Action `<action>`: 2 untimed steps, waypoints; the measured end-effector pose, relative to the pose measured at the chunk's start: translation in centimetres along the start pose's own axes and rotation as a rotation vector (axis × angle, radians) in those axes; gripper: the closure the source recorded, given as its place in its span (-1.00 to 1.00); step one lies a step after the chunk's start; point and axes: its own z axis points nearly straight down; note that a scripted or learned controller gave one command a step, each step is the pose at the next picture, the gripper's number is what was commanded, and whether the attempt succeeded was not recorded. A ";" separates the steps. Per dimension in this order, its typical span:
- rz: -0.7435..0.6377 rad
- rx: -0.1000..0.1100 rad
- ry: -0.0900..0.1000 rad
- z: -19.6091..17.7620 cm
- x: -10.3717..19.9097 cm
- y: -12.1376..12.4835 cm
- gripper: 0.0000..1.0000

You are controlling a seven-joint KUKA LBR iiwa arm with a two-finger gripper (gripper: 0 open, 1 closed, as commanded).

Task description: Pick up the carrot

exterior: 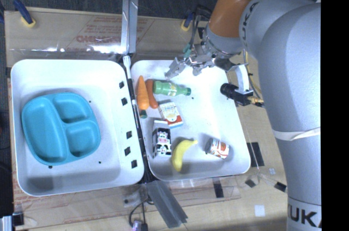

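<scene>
1. Gripper (180, 65) hangs over the back of the right bin (232, 121), just behind the green bottle; whether it is spread or closed cannot be told, and nothing shows between its tips.
2. The carrot (142, 95) lies apart from the gripper, along the right bin's left wall, long and orange, its narrow end toward the bin's back edge and a dark green stub at its near end.
3. The green bottle (170, 88) lies on its side just right of the carrot.
4. A small red-and-white packet (170, 113) lies below the bottle, then a black-and-white carton (162, 141), a banana (181, 152) and a tipped can (218, 148) near the front.
5. A blue divided tray (60, 126) sits in the left bin (32, 74).
</scene>
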 end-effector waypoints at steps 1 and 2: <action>-0.140 0.001 0.000 -1.6 11.6 1.8 -1.00; -0.144 0.001 -0.001 -1.6 8.7 -4.3 -1.00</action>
